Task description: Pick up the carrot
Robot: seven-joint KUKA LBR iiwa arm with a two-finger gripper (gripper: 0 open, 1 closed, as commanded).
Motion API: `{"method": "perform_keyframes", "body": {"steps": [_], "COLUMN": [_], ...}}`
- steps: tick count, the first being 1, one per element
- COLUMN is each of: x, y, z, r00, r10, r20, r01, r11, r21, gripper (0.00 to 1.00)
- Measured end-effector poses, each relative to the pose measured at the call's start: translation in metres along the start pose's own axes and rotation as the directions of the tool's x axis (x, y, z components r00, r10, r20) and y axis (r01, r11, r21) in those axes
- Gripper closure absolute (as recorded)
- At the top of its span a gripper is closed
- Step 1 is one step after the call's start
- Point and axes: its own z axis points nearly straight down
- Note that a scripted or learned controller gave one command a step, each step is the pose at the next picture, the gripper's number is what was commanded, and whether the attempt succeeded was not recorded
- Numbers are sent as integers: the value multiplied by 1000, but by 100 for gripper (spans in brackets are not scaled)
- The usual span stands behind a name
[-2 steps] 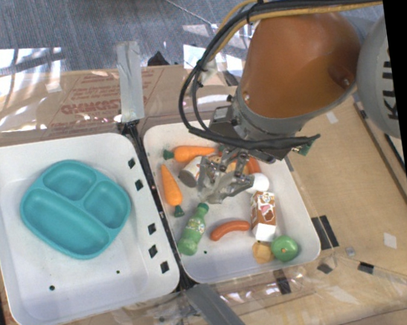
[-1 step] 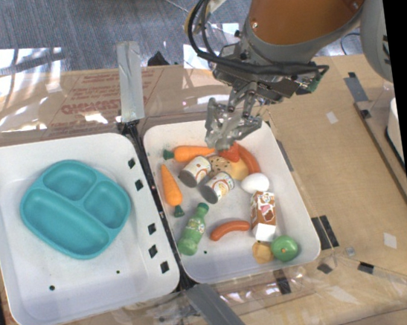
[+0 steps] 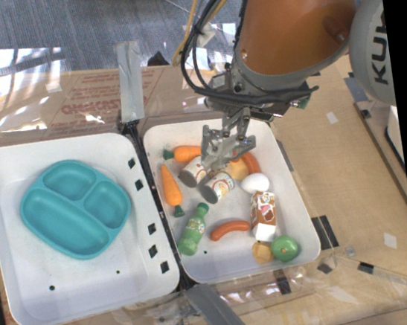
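Two shallow white bins sit side by side on the bench, the left bin (image 3: 19, 296) holding a teal divided plate (image 3: 75, 207) in the left half of the frame. The right bin (image 3: 300, 204), at centre frame, is crowded with toy food. The carrot (image 3: 171, 186) lies along that bin's left wall, pointing roughly up and down the frame with its green stub at the lower end, apart from the gripper. A second, shorter carrot (image 3: 186, 153) lies sideways near the bin's upper left corner. The gripper (image 3: 218, 157) hangs over the upper middle of the right bin, below the orange band of the arm (image 3: 296, 17) that fills the upper right of the frame; its metal fingers come down just above a small can (image 3: 220, 186) and a grey cylinder (image 3: 191, 174), and whether they are spread or closed cannot be told from this angle. Nothing is visibly between them. Right of the can lies a white egg (image 3: 255, 183), below it a tilted bottle with a printed label (image 3: 263, 213). A green bottle (image 3: 192, 231) lies near the lower left of the bin, a sausage (image 3: 229, 229) beside it, and a green apple (image 3: 285, 248) in the lower right corner.
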Motion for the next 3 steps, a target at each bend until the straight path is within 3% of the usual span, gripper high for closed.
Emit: {"method": "perform_keyframes", "body": {"steps": [1, 2, 3], "x": [0, 39, 52], "y": [44, 82, 76], "z": [-93, 20, -137], "r00": [975, 917, 874], "r10": [-221, -400, -485], "r20": [0, 2, -6], "r01": [221, 400, 485], "r11": [975, 917, 874], "r21": [9, -7, 10], "gripper": [100, 100, 100]}}
